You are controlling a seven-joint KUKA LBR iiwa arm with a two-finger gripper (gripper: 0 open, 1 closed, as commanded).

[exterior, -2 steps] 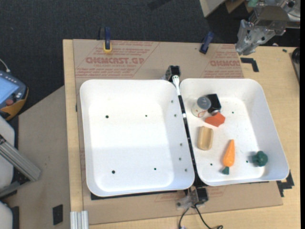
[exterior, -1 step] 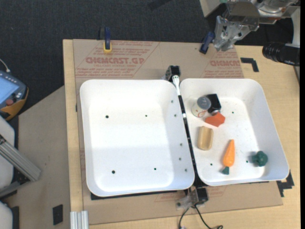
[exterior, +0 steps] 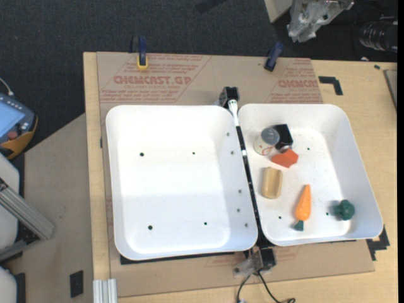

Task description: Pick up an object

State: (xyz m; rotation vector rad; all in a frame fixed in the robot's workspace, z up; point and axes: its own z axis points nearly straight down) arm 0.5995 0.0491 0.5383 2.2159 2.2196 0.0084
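The right bin [exterior: 353,144] holds several small items: a grey round cap with a black block [exterior: 276,135], an orange-red wedge [exterior: 285,159], a tan cylinder [exterior: 271,183], a toy carrot [exterior: 303,206] and a dark green lump [exterior: 344,211]. My gripper [exterior: 304,25] hangs high at the top right of the camera view, well beyond the bins' far edge and above the dark floor. Nothing shows between its fingers.
The left bin [exterior: 126,188] lies beside the right one, joined along a black hinge strip [exterior: 243,163]. Both rest on a brown board [exterior: 95,106] held by blue clamps [exterior: 141,50]. A blue-screened device [exterior: 12,124] sits at the far left.
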